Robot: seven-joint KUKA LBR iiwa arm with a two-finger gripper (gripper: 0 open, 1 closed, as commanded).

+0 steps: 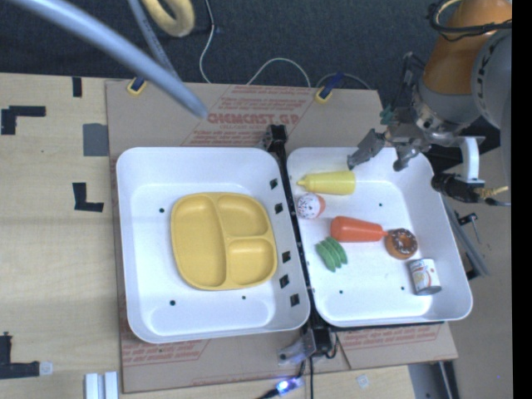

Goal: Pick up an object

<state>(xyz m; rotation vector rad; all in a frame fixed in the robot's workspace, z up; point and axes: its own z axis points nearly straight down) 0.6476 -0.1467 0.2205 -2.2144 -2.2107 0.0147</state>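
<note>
1. Left bin (141,248): holds yellow divided plate (223,239), well apart from the arm.
2. Right bin (445,306): holds yellow corn (328,183), long axis left-right, nearest pick; carrot (357,229), green pepper (332,253), can (425,276) lower.
3. Gripper (384,152): fingers apart, empty, hovering just up-right of corn.

arm: enters from right, raised | hand (384,151): fingers spread, nothing between

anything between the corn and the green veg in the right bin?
Yes. In the camera view, the orange carrot lies between the yellow corn and the green vegetable, with the small white ball just to its left.
</note>
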